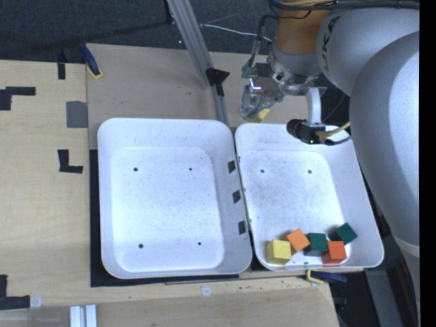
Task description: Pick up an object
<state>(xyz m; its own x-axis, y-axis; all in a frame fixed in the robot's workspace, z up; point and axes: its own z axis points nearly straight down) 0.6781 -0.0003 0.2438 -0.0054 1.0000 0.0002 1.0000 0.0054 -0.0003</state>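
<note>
Gripper (257, 107) of mine is hovering at upper centre of the frame, above the right bin's (361, 203) far rim, pinching a small yellow piece (261, 114). Remaining blocks (312, 244) are sitting well below it, toward the lower right.

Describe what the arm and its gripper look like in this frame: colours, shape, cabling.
The arm is bulky and rounded, with smooth light-grey shells and an orange band above the wrist. Thin dark cables loop around that band. Below it sits a metallic wrist block, and the gripper is a small silvery-grey assembly with exposed metal parts. A white bracket with a black fitting hangs beside it.
</note>
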